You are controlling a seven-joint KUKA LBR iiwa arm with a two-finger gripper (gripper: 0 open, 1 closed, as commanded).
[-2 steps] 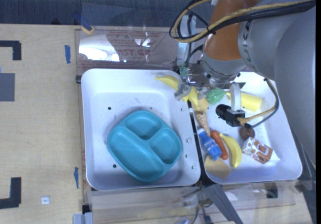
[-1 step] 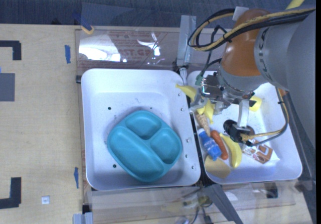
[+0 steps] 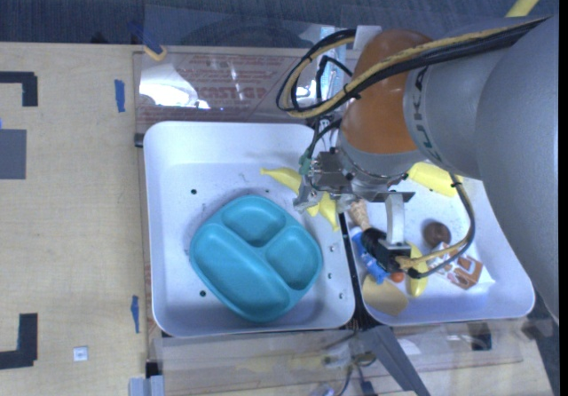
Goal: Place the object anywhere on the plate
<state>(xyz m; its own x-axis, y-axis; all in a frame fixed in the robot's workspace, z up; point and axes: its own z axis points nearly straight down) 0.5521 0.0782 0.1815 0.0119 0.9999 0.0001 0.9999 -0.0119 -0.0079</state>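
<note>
Seen from above, the grey arm with its orange band [image 3: 382, 97] reaches in from the right and hangs over the seam between the two shallow white bins. Its claw [image 3: 321, 194] sits low at the left bin's [image 3: 169, 208] right side, among yellow banana-shaped pieces [image 3: 286, 178]; whether it is released or clenched cannot be told. The turquoise three-compartment plastic plate [image 3: 256, 254] lies in the left bin, just left of the claw. The right bin [image 3: 506, 283] holds another yellow banana-like piece [image 3: 432, 177], a small brown round object [image 3: 435, 232] and blue and orange bits. Both bins rest on the pale wooden table [image 3: 62, 208].
</note>
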